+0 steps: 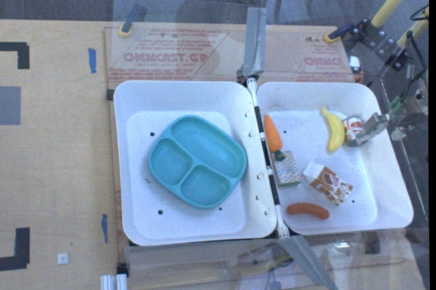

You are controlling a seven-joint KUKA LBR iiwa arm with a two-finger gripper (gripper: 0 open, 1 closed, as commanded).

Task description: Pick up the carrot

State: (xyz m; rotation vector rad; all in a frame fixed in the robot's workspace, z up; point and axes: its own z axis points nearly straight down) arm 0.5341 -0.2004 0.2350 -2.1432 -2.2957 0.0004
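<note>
White plastic, two shallow bins side by side on your bench: the left bin [129, 146] carries a turquoise divided plate [197, 160] with three compartments, lying flat near its middle; the right bin [388, 200] carries the smaller items. Behind both bins you have a cardboard sheet [170, 57] printed in red; the lettering is mirrored or blurred and you cannot read it with confidence. At the right edge of the right bin sits the gripper [364, 132], a grey metal piece reaching in low over the bin's right side; you cannot tell from this angle whether its tips are spread or pressed together, and nothing is seen between them. It lies just beside, possibly touching, a small round red-and-white object [353, 125] whose marking is too small to read. Next to that, a yellow banana [334, 130] lies roughly upright along the frame. A small carton [328, 184] with brown-and-white print lies tilted near the bin's middle; its label is illegible. A green-patterned packet [285, 168] rests against the left wall. A reddish sausage [307, 211] lies near the front. The carrot [272, 133], orange with a dark tip toward the back, lies along the left wall of the right bin, just above the packet, well apart from the gripper with the banana between them.
</note>
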